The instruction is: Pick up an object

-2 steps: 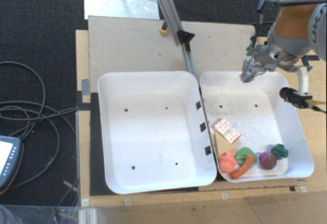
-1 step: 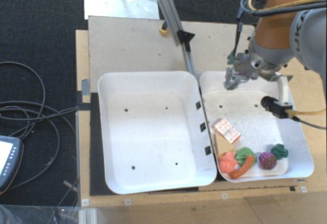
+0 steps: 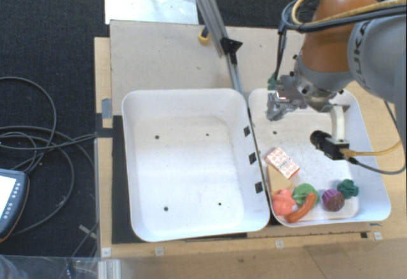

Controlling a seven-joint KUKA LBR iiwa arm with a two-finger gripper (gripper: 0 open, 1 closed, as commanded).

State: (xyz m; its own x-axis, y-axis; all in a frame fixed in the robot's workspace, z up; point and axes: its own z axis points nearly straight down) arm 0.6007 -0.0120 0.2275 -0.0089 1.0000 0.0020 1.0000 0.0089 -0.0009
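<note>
- Gripper (image 3: 277, 108) hangs above the right bin's (image 3: 369, 138) far end; its state cannot be told.
- Small pink box (image 3: 282, 162) looks light and stiff; best pinched across its flat sides.

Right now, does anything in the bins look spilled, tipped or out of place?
Nothing stands out. The toys sit bunched at the near end of the right bin: a checkered box, an orange piece, a carrot, a purple piece and a green piece. The gripper hangs above that bin's far end.
</note>
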